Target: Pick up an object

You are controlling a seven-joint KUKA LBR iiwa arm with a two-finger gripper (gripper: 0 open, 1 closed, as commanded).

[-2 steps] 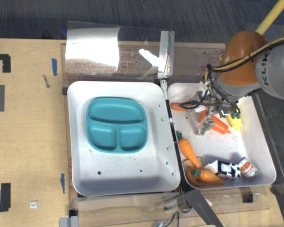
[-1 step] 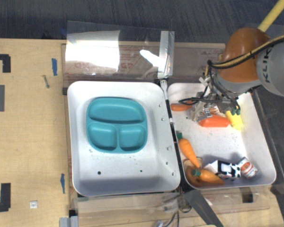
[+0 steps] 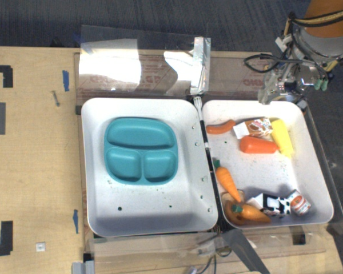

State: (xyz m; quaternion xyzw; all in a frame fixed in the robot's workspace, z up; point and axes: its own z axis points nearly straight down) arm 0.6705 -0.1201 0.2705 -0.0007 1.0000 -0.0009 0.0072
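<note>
Camera view: no legible writing.

Bright light from above makes white glare on the clear plastic sheet behind the left bin, slightly blurry.

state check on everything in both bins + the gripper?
teal divided plate: flat in the left bin, compartments bare
hot dog: lying at right bin far edge
yellow block: lying flat
orange block: lying beside the yellow block
carrot: lying by the divider
cow toy: on its side
gripper: above the right bin's far rim, holding nothing
</note>
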